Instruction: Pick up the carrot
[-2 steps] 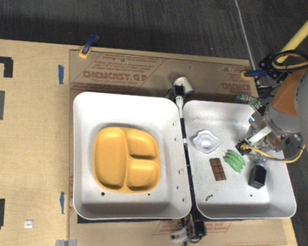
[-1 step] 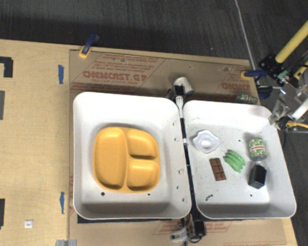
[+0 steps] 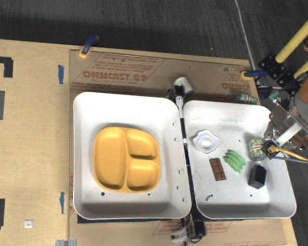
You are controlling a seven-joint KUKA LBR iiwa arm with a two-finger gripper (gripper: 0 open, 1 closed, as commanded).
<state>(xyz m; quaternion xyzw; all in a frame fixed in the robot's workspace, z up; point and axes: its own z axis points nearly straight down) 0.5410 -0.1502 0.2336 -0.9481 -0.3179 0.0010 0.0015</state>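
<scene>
In the camera view, the grey arm with an orange band (image 3: 307, 98) is seen reaching in from the right, and the two-finger gripper (image 3: 270, 148) is poised low over the right-hand edge of the shallow white right bin (image 3: 248, 111); whether it is apart or together cannot be told, as its tip is small and dark against the clutter. The carrot cannot be identified with certainty: a slender orange-yellow shape (image 3: 292, 153) lying just to the right of the gripper, across the bin's rim and under the arm, is judged the likeliest candidate, though a cable cannot be ruled out. Touching or just left of the gripper, a small green-and-white patterned round can (image 3: 256, 147) is seen. Below the gripper lies a black rectangular block (image 3: 257, 175). Further left are a green ridged pod-like toy (image 3: 235, 161), a brown segmented chocolate-bar piece (image 3: 218, 169) and a crumpled white paper cup (image 3: 206, 141). Well to the left, the shallow white left bin (image 3: 85, 141) holds a yellow plastic divided tray (image 3: 126, 158). The chief risk is judged to be a wrong grasp: the can is so close that it may be clamped or knocked instead of the carrot. A thin, tapered thing lying on the rim may also be pushed off the bin or slip out when closed upon.
</scene>
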